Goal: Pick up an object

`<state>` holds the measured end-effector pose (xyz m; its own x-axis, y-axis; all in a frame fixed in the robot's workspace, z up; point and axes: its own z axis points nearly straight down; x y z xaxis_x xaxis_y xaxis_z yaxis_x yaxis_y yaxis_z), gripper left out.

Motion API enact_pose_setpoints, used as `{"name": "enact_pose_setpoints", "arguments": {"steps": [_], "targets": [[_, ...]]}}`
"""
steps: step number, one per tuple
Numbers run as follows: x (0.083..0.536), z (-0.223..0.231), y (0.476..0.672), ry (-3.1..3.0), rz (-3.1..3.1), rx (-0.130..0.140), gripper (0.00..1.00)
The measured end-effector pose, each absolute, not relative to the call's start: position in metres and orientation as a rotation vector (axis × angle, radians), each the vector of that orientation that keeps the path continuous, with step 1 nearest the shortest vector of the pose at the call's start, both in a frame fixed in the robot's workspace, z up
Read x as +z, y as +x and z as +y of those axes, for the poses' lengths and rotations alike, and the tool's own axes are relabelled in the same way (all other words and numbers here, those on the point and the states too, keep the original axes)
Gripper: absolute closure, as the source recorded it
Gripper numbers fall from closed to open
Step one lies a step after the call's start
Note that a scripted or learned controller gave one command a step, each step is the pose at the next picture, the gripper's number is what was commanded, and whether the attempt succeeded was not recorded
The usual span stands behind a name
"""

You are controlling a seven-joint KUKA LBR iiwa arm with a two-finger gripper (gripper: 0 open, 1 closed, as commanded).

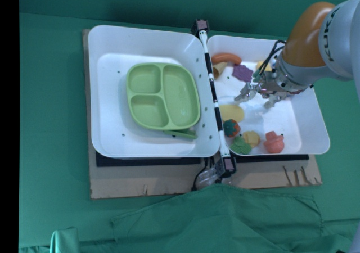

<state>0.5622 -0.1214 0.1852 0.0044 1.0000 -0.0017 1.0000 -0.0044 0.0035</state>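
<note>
The right bin (pixel 306 128) holds several toy foods. A red sausage (pixel 226 57) and a purple piece (pixel 242 72) lie at its back. A pale yellow piece (pixel 232 113), a red and green strawberry (pixel 231 127), a green leafy piece (pixel 242 145), a small yellow piece (pixel 251 138) and an orange-red piece (pixel 274 142) lie toward its front left. My gripper (pixel 256 96) hovers over the bin's middle, just right of the purple piece and behind the yellow one. It is open, and nothing sits between its fingers.
The left bin (pixel 112 49) carries a green divided plate (pixel 163 96). A black and white divider (pixel 212 86) runs between the bins. A small beige piece (pixel 219 68) lies beside the sausage. Green cloth (pixel 225 218) covers the bench front.
</note>
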Motion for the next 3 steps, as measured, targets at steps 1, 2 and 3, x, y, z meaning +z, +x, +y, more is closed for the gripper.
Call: {"name": "enact_pose_setpoints", "arguments": {"steps": [1, 2, 3], "targets": [[0.202, -0.123, 0.565, 2.219, 2.203, 0.013, 1.0], [0.248, -0.13, 0.564, 2.219, 2.211, 0.007, 1.0], [0.3, -0.139, 0.56, 2.218, 2.209, 0.008, 1.0]]}}
